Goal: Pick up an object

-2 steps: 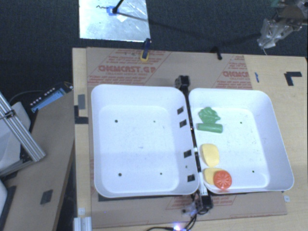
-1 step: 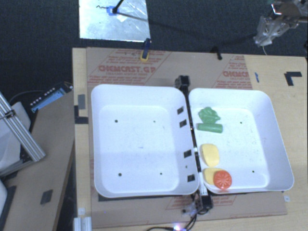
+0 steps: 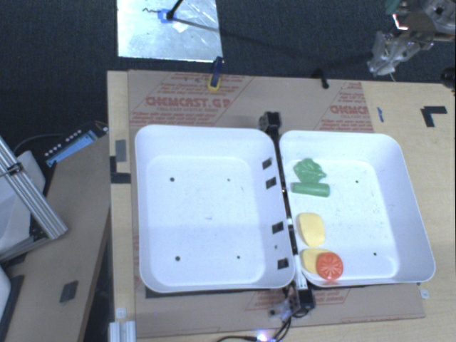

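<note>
Along the right bin's (image 3: 399, 191) left side we see a green toy (image 3: 310, 177), a yellow piece (image 3: 311, 228) and an orange-red disc (image 3: 329, 266). Well apart, our hand (image 3: 385, 55) hangs at the worktop's (image 3: 235, 98) far right corner, its finger state unclear.

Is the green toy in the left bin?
No, the green toy lies in the right bin, near the wall shared with the left bin.
</note>
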{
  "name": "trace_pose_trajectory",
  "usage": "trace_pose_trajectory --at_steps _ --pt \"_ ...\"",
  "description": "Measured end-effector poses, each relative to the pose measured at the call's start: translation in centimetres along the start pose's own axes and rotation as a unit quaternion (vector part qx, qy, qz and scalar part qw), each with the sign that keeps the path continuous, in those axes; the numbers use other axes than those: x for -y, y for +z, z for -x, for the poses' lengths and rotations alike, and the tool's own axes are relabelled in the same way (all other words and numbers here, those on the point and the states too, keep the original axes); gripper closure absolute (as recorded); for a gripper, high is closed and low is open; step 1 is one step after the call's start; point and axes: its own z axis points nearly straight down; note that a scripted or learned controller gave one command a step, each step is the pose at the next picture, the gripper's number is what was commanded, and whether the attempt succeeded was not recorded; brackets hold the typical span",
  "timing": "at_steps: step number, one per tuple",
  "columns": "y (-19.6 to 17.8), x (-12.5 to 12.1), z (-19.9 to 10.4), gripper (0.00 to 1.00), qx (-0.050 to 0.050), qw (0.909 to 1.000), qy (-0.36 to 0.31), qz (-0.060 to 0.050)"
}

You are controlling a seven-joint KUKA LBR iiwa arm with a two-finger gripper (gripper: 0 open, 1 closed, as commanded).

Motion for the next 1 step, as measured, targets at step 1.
trace_pose_trajectory --at_steps 1 --pt "-1.05 -1.46 -1.78 1.00 0.000 1.0000 0.000 0.001"
